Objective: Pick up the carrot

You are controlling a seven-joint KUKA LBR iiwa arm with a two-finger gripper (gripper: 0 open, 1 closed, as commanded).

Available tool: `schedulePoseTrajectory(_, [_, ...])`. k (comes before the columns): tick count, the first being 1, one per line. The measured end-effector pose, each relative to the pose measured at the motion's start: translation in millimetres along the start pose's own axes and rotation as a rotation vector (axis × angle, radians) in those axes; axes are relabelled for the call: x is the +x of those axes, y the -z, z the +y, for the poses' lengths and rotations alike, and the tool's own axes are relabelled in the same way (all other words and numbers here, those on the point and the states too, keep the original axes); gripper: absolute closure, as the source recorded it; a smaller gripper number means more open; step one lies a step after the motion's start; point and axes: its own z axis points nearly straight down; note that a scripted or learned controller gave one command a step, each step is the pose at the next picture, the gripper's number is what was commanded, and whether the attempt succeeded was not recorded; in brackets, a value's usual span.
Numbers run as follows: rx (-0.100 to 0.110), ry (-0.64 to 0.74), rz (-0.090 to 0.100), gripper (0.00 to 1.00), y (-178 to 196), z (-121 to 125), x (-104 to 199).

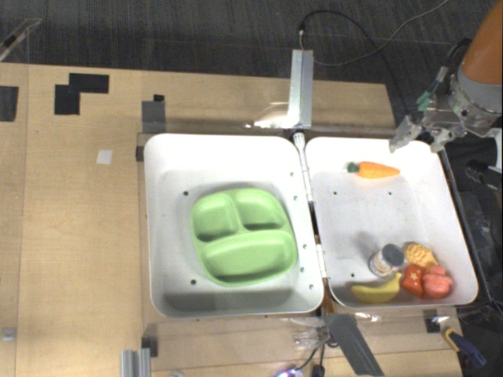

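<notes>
Orange carrot (375,170), flat, crosswise

Arm enters from upper right, orange band showing at frame edge, wrist angled down-left w/ gripper (419,132) low at the top-right, fingers slightly apart.

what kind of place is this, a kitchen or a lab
Most likely a robotics lab, not a kitchen: two white bins sit fixed on a wooden bench, the food looks like toys, such as the carrot, and a robot gripper reaches in.
</notes>
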Motion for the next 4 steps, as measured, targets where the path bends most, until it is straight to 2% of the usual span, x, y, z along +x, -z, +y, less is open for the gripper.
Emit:
schedulePoseTrajectory(1, [-0.002,0.007,-0.001,0.0,24,1,16])
schedulePoseTrajectory(2, [0.0,0.19,0.0,0.0,-113,20,-1])
schedulePoseTrajectory(3, [0.003,0.325,0.009,0.0,-137,23,-28])
schedulePoseTrajectory(4, [-0.005,0.33,0.004,1.0,-130,25,-26])
